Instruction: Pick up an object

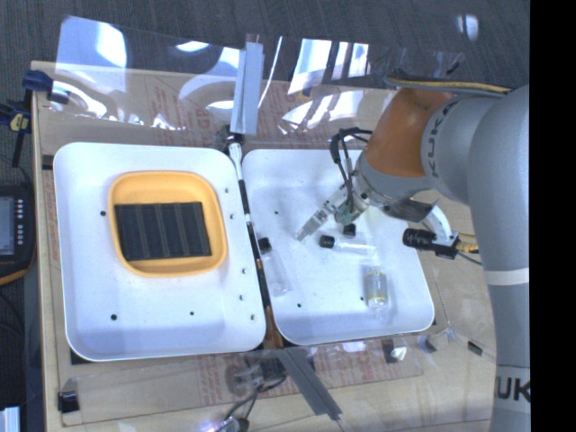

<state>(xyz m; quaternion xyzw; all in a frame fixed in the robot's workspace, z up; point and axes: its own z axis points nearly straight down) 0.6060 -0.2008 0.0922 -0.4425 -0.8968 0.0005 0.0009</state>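
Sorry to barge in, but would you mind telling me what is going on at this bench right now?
A grey robot arm reaches in from the right over the right bin, trying to pick something up. Its pincer is low over the bin floor, among a few small dark pieces and a clear vial. I cannot tell whether it has hold of anything. The left bin holds a yellow tray with a dark insert.

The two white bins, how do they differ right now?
The left bin holds a yellow tray with a dark ridged insert; the right bin holds small scattered items, including a clear vial. The end effector hangs over the right bin, not the left. Both are shallow, white and round-cornered.
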